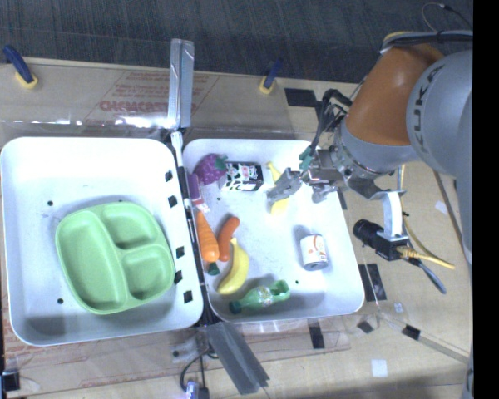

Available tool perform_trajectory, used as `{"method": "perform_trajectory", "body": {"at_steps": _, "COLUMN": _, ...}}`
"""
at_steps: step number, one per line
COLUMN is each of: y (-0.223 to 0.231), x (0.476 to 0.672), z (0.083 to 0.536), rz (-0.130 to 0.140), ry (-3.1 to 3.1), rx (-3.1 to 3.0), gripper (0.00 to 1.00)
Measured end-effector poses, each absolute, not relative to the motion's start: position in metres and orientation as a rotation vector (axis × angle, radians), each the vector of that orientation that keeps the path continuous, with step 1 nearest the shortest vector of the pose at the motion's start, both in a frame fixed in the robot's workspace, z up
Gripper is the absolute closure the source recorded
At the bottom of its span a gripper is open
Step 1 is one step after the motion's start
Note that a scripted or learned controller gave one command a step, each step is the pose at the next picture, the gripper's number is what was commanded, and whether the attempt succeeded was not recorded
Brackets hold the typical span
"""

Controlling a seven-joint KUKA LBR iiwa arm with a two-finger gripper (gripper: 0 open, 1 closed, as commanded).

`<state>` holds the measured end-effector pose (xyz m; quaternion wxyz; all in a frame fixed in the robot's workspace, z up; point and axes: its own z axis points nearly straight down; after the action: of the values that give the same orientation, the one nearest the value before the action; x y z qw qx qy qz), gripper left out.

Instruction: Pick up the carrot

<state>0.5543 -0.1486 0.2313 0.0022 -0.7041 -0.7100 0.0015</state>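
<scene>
The carrot (206, 238) is a long orange piece with a small green end. It lies along the left wall of the right bin (337, 285), beside a shorter red-orange piece (227, 233). My gripper (301, 188) hovers over the upper right part of that bin, well to the right of the carrot and apart from it. It is open, and nothing shows between its fingers (280, 190).
The right bin also holds a banana (235, 269), a green bottle (259, 296), a small can (313, 250), purple grapes (208, 169), a dark carton (244, 175) and a yellow bit (279, 205) under the gripper. A green divided plate (116, 256) sits in the left bin (25, 173).
</scene>
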Motion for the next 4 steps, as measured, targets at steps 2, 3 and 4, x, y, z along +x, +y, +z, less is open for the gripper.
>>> {"method": "perform_trajectory", "body": {"at_steps": 2, "y": -0.12, "x": 0.577, "z": 0.179, "rz": 0.008, "ry": -1.963, "rx": -2.447, "gripper": 0.0}}
{"method": "perform_trajectory", "body": {"at_steps": 3, "y": -0.101, "x": 0.556, "z": 0.09, "rz": 0.005, "ry": -2.149, "rx": -2.286, "gripper": 0.0}}
{"method": "perform_trajectory", "body": {"at_steps": 4, "y": -0.094, "x": 0.549, "z": 0.091, "rz": 0.006, "ry": -2.103, "rx": -2.331, "gripper": 0.0}}
